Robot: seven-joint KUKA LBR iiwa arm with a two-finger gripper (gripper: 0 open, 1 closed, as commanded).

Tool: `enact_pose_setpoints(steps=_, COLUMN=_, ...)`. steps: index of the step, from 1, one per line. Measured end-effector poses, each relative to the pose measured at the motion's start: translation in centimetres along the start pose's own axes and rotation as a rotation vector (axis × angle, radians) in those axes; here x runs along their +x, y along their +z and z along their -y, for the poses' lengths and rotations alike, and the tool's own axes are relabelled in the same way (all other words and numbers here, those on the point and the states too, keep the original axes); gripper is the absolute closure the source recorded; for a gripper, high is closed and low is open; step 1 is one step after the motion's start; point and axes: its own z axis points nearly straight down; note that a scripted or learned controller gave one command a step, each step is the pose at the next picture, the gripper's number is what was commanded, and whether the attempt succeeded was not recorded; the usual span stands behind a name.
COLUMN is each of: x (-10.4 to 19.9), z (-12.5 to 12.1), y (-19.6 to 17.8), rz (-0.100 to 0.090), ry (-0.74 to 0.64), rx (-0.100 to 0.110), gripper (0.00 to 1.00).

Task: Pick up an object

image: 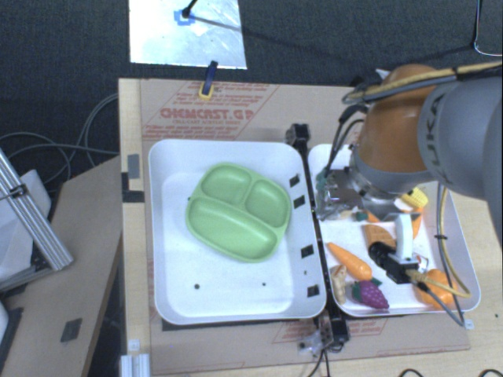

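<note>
text: "CHEMCAST GP" | on: brown board [211, 108] behind bins

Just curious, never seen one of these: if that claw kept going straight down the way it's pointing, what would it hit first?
Probably the right bin's white floor near its upper left corner; the gripper hangs there, clear of the carrot. Depth is hard to judge.

Green divided plate [238, 211] in left bin [169, 234]; arm [424, 128] over right bin's toys, seemingly.

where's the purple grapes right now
The purple grapes lie at the near edge of the right bin, just below the carrot.
</note>
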Motion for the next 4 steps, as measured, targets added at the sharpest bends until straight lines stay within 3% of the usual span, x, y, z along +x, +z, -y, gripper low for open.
enact_pose_setpoints(steps=2, x=2.9, z=1.2, y=-1.5, rz=0.002, ry=0.003, rx=0.0, gripper=1.0)
enact_pose_setpoints(steps=3, x=1.9, z=2.1, y=-0.4, rz=0.003, ry=0.01, rx=0.001, gripper=1.0)
enact_pose_setpoints(steps=4, x=2.2, z=0.1, y=-0.6, rz=0.002, ry=0.006, rx=-0.001, gripper=1.0)
